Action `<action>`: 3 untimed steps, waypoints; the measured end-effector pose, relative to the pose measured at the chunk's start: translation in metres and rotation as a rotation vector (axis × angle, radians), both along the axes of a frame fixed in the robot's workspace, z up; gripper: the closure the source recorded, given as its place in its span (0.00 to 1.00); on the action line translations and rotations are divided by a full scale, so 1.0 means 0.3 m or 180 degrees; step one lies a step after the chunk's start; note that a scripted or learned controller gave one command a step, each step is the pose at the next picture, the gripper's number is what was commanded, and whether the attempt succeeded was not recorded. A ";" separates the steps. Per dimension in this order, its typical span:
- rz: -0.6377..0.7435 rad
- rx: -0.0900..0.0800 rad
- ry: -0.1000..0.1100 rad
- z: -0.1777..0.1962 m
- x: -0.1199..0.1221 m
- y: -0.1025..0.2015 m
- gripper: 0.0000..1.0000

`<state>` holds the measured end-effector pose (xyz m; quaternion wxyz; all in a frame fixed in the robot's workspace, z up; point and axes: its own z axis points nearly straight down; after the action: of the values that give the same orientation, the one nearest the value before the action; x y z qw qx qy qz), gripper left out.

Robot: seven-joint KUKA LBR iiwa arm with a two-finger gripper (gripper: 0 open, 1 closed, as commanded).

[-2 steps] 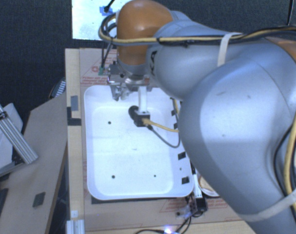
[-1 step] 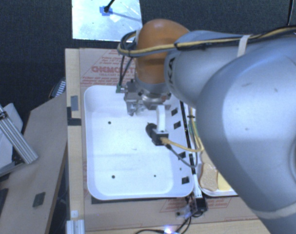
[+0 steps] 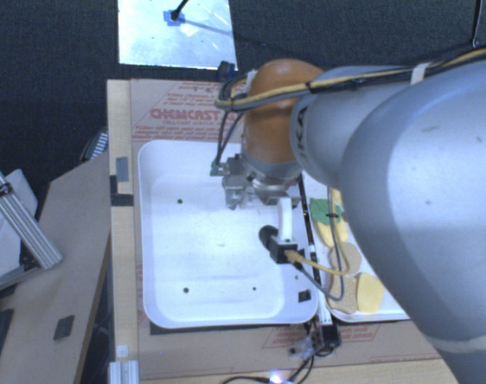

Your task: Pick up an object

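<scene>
My gripper (image 3: pixel 234 194) hangs over the upper middle of the left white bin (image 3: pixel 164 298), below the orange band of the wrist. It is small and partly in shadow. Nothing is visible under it except bare bin floor. The loose objects lie in the right bin (image 3: pixel 380 316), mostly hidden by the arm: a green piece (image 3: pixel 323 210), a yellow piece (image 3: pixel 371 294) and a beige round piece (image 3: pixel 349 257) show along the arm's edge.
The big grey arm covers most of the right bin. A black fitting with a cable (image 3: pixel 271 240) hangs by the wall between the bins. Brown cardboard (image 3: pixel 178 112) lies under the bins, and a metal rail (image 3: pixel 22 222) stands at the left.
</scene>
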<state>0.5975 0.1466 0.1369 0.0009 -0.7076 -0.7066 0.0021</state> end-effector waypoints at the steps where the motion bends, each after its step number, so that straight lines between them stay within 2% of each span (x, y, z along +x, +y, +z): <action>1: 0.0032 0.0018 -0.0040 0.128 0.123 0.214 1.00; 2: 0.0024 0.0024 -0.0065 0.500 0.246 0.298 1.00; 3: 0.0001 -0.0005 0.0021 0.249 0.016 0.165 1.00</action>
<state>0.6023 0.1961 0.2116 0.0027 -0.7075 -0.7067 0.0050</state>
